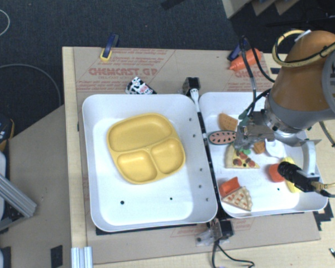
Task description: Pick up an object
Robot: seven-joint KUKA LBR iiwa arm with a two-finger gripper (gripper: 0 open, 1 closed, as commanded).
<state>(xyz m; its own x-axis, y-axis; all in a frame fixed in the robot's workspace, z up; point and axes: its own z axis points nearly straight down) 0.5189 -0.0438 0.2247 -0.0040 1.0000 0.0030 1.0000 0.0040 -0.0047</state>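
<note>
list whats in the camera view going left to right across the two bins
yellow divided plate in the left bin → hot dog toy → pizza slice below the gripper → red piece in the right bin

Pincer [245, 144] hangs over pizza slice [241, 160] — right bin [301, 202].

Jaws' gap hidden over pizza slice [241, 159]

The brown bench [84, 149] bears two white bins [100, 205], perhaps touching, side by side.
</note>
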